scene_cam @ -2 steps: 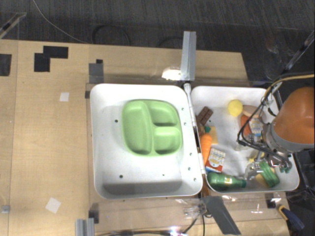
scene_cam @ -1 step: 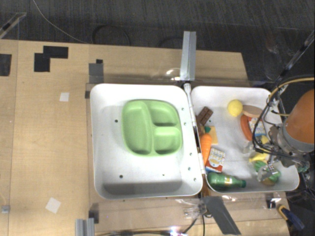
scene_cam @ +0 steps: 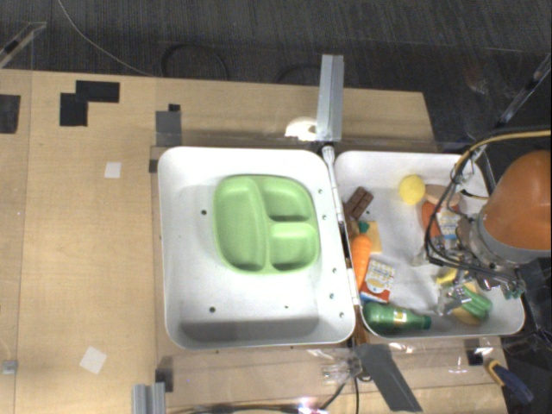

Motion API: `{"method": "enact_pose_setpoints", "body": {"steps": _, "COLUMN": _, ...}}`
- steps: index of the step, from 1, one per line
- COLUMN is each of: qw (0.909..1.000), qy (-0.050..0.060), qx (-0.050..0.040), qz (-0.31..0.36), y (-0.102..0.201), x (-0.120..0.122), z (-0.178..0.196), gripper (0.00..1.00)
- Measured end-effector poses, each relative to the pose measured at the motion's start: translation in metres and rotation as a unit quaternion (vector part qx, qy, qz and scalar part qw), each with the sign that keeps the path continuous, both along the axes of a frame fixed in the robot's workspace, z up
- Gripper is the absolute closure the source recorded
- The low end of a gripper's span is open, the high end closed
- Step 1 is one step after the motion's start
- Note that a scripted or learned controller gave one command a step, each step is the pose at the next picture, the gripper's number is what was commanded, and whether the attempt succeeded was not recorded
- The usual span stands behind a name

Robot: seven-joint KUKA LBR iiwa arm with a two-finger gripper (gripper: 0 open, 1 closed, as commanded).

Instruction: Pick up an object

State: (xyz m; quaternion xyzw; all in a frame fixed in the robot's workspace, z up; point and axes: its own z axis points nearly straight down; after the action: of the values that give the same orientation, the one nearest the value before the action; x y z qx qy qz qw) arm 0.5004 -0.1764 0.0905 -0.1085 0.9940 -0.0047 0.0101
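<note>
**Arm reaching into the crowded right bin**

The grey arm with the orange band point(scene_cam: 522, 201) is leaning in from the right over the right shallow white bin point(scene_cam: 405, 166), and its tool point(scene_cam: 461, 293) is sitting low near that bin's front right corner, among cables. Whether the tool is wide or narrow I cannot tell, since the wrist and wiring are hiding it; nothing is visibly sitting between its tips.

The right bin is holding the loose objects. A small yellow ball point(scene_cam: 412, 188) is lying near the back, a dark brown rectangular bar point(scene_cam: 358, 203) is lying by the dividing wall, and an orange carrot-shaped toy point(scene_cam: 362, 257) is lying just in front of it. A small red-and-white packet point(scene_cam: 379, 279) is resting beside the carrot, and a dark green bottle point(scene_cam: 397, 320) is lying on its side along the front wall.

The left shallow white bin point(scene_cam: 185, 231) is carrying a light green plastic divided tray point(scene_cam: 263, 222), upside up. Both bins are resting on the pale wooden tabletop point(scene_cam: 78, 231).
</note>
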Motion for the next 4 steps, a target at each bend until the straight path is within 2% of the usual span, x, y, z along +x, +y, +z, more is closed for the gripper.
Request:
{"method": "enact_pose_setpoints", "body": {"steps": 1, "qw": 0.9992, "qy": -0.001, "qx": -0.0001, "qz": 0.040, "y": 0.048, "x": 0.000, "z": 0.001, "gripper": 0.00}}
{"method": "enact_pose_setpoints", "body": {"steps": 2, "qw": 1.0000, "qy": 0.000, "qx": 0.0035, "qz": 0.001, "y": 0.011, "x": 0.001, "z": 0.000, "gripper": 0.00}}
{"method": "enact_pose_setpoints", "body": {"steps": 3, "qw": 0.9998, "qy": 0.002, "qx": 0.0022, "qz": 0.017, "y": -0.029, "x": 0.058, "z": -0.002, "gripper": 0.00}}
{"method": "enact_pose_setpoints", "body": {"steps": 4, "qw": 1.0000, "qy": 0.001, "qx": 0.0013, "qz": -0.007, "y": -0.006, "x": 0.047, "z": -0.001, "gripper": 0.00}}
